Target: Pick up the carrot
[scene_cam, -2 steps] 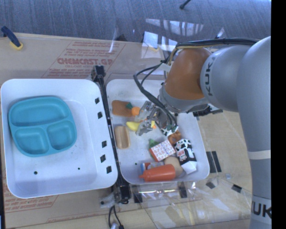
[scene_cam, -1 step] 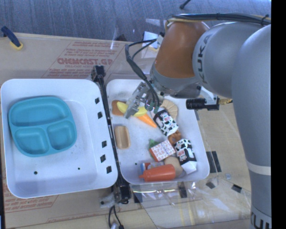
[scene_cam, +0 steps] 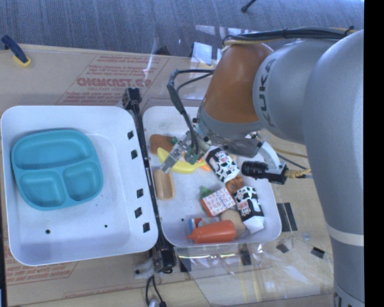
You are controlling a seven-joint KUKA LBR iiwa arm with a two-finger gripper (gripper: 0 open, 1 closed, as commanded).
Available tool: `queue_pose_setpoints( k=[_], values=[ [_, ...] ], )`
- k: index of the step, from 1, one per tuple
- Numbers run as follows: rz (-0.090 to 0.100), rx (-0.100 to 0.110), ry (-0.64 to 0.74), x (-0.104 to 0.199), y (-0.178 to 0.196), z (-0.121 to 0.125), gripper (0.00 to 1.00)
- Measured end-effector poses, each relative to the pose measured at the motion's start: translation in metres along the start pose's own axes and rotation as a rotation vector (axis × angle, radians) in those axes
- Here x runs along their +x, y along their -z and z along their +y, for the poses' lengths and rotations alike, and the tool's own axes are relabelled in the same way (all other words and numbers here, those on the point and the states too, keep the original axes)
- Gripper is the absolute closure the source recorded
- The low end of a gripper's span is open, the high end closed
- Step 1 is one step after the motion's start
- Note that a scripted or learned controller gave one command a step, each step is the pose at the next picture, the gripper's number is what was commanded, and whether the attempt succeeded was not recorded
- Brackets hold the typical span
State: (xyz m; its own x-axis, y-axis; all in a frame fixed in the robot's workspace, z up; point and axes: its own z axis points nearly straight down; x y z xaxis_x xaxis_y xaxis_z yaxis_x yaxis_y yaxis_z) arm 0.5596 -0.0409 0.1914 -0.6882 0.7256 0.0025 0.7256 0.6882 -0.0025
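Grey arm (scene_cam: 320, 88) entering from the right of the frame, bent down over the right bin (scene_cam: 272, 232), orange band (scene_cam: 233, 85) above the wrist. Gripper (scene_cam: 177, 155) low at the upper left of that bin, pointing toward the frame's lower left; fingers slightly spread, nothing seen between them. Just beside the fingertips: a yellow banana (scene_cam: 191, 167) and a brown hot dog bun (scene_cam: 163, 184). Carrot (scene_cam: 212, 232) lying flat at the bin's lower edge, well apart from the gripper, untouched. Above the carrot: a small red-and-white box (scene_cam: 217, 201) and two black-and-white cartons (scene_cam: 225, 165), (scene_cam: 249, 204). Left bin (scene_cam: 25, 248) alongside, touching the right bin at the centre seam, holding a blue divided tray (scene_cam: 56, 167) in its upper left part.
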Motion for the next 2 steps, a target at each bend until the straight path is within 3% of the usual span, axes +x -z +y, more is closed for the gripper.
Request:
queue_pose_setpoints(
  k=[1,2],
  values=[
    [-0.002,-0.006,-0.051,0.087,0.044,0.048,1.00],
    [-0.004,0.002,0.097,0.028,0.033,-0.067,1.00]
  ],
)
